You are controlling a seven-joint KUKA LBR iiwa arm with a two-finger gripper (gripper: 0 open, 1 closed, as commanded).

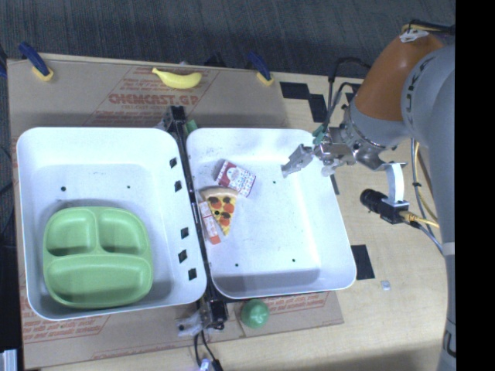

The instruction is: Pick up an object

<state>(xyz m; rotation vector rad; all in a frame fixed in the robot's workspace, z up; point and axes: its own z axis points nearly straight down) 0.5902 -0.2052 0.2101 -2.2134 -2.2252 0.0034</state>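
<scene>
Bench w/ right bin: gripper part open, empty, above far-right edge. Approach step; next descend onto carton/pizza slice.

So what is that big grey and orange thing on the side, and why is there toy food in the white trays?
That big thing is a robot arm. At its end sits a gripper, a hand with two fingers. It hangs over the right white bin's upper right corner, with nothing between its fingers. One camera looks down from above, and the arm reaches in from the right.

The robot's job is to pick something up. In the right bin lie a toy pizza slice, a small red and white box and a little reddish packet against the left wall. The left white bin holds a green plate with compartments.

Outside the bins, on the cardboard, a yellow banana lies at the top and a green ball at the bottom.
</scene>
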